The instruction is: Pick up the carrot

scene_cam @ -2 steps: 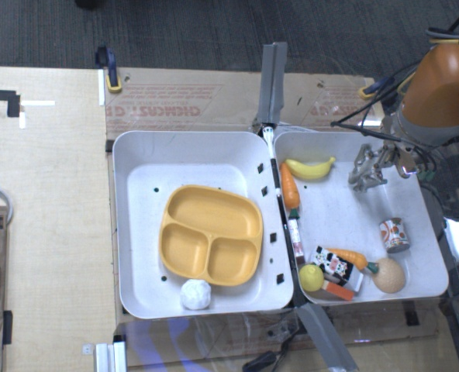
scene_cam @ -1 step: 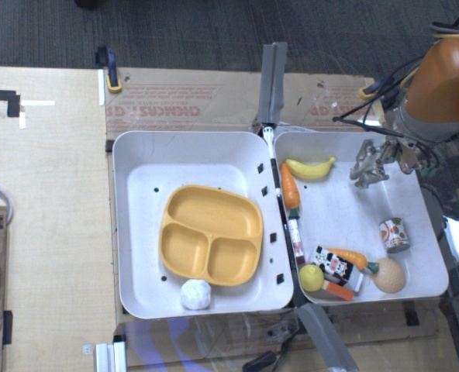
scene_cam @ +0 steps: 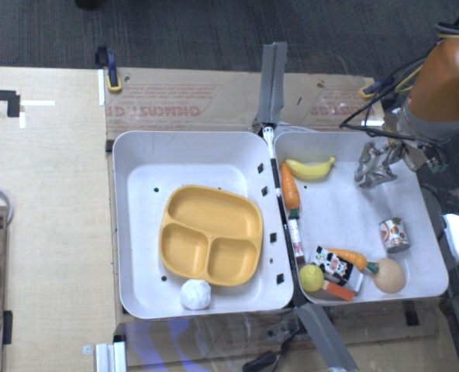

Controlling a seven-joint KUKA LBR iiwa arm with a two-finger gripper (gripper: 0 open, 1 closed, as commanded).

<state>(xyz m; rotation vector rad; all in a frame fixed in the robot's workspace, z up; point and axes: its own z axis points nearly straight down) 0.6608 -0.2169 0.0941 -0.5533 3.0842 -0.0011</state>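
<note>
An orange carrot (scene_cam: 290, 187) lies lengthwise against the left wall of the right bin (scene_cam: 431, 208), just below a yellow banana (scene_cam: 310, 167). A second, smaller carrot (scene_cam: 350, 257) with a green end rests near the bin's front, on top of a small black-and-white box (scene_cam: 333, 266). My gripper (scene_cam: 375, 169) hangs over the bin's back right area. It is about a hand's width right of the banana, apart from both carrots, with nothing seen in it.
Near the front of the right bin lie a small can (scene_cam: 395, 235), a tan egg-shaped thing (scene_cam: 389, 276), a lemon (scene_cam: 311, 277) and a pen (scene_cam: 295, 239). The left bin (scene_cam: 136, 208) holds a yellow divided plate (scene_cam: 212, 235) and a white ball (scene_cam: 196, 294).
</note>
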